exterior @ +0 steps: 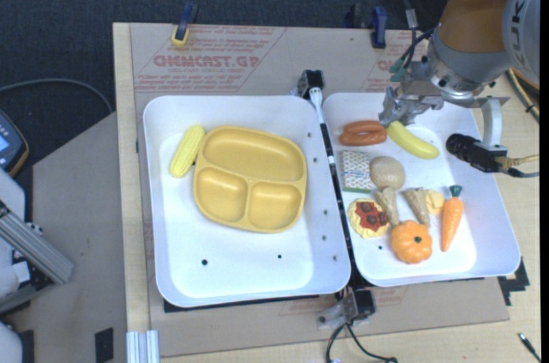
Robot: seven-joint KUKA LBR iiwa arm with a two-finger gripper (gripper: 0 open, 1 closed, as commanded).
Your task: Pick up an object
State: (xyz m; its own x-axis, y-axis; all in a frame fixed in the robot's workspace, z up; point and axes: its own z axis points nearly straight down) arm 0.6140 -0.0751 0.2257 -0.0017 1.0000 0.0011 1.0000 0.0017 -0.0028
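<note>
- One view, the camera view, covers the counter [129, 181] and both bins.
  - The end effector [403, 111] hangs over the far part of the right bin [497, 250], carried by the arm [485, 5] that enters from the right side of the view.
  - End effector state: cannot be told; nothing is visibly gripped.
  - The nearest candidates lie directly under and just beside the end effector: the banana [413, 142] a little toward the near edge and to the view's right, and the hot dog [364, 133] a little toward the view's left.
  - Banana long axis: diagonal, from its far end close below the end effector down toward the near right. Judgement: a grasp would need the jaws set across this diagonal.
  - Hot dog long axis: roughly left to right in the view, its right end near the banana's far end.
  - Farther from the end effector, toward the near edge of the same bin: the carrot [451, 220], the pumpkin [412, 242] and the pizza slice [370, 217].
  - Well apart from the end effector, in the left bin [163, 250]: the yellow tray [250, 178] and, beside it, the corn cob [186, 150].
  - Judgement: the banana is the likeliest target, and the move turns on a short descent with a slight shift toward the near right.
</note>
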